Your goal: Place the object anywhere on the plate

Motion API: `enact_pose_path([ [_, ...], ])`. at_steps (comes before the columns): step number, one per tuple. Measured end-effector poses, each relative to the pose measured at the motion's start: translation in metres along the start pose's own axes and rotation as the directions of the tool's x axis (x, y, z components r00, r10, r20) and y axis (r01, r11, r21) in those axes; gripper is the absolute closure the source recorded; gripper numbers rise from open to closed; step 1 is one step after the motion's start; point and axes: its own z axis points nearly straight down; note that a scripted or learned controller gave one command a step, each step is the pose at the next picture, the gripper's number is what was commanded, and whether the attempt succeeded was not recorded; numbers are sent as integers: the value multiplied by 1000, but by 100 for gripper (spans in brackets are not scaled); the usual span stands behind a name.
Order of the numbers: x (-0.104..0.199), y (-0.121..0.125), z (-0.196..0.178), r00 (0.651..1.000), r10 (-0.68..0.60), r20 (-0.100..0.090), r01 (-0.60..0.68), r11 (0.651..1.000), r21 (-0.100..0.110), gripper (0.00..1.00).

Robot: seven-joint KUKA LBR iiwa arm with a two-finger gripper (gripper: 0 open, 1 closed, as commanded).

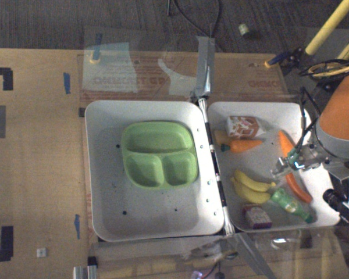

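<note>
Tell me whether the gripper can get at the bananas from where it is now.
Probably yes. The gripper hangs over the right bin, just right of the bananas, which lie uncovered. The green bottle lies against their right end and could crowd the approach.

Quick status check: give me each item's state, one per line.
green plate: nothing on it, in left bin
bananas: lying in right bin
green bottle: on its side
small carton: lying flat
carrot: lying under the gripper
</note>
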Motion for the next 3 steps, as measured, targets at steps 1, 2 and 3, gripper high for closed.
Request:
enact_pose_path([
  [1,83,3,7,998,-57,-1,57,998,5,100],
  [2,75,23,9,988,-154,2,154,988,1,100],
  [3,23,28,87,950,-312,11,312,950,-20,100],
])
